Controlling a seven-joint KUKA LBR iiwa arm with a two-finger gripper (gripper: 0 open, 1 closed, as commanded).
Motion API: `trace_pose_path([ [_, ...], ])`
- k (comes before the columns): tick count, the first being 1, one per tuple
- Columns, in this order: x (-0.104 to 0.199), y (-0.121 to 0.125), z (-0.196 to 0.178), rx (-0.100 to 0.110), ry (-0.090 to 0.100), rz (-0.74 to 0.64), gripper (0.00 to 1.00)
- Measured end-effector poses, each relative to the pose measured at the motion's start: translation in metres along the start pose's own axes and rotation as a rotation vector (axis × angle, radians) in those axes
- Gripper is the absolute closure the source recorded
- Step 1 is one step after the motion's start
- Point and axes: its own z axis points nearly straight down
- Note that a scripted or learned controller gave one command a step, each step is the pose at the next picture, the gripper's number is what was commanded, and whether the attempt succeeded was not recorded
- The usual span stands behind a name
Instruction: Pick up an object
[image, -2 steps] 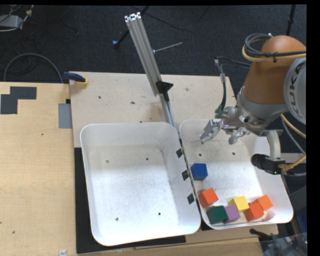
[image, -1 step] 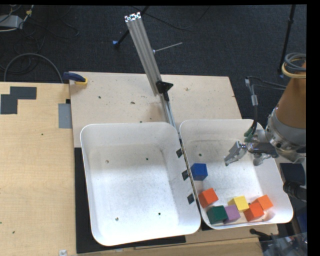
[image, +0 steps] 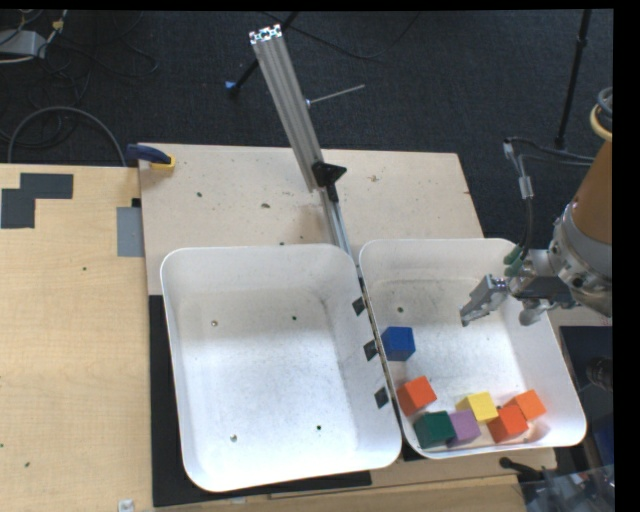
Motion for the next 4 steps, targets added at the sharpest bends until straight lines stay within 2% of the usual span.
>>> trace_pose_path([
  [1,0.052,0.0,0.028,0.008,0.002,-0.003,0.0],
  [2,-0.011,0.0,-0.019,0.0,-0.003,0.006,0.0],
  [3,-0.007,0.0,-0.016,0.005,0.0,0.0,0.0],
  [4,0.027,0.0,-0.003,0.006,0.001,-0.001,0.0],
])
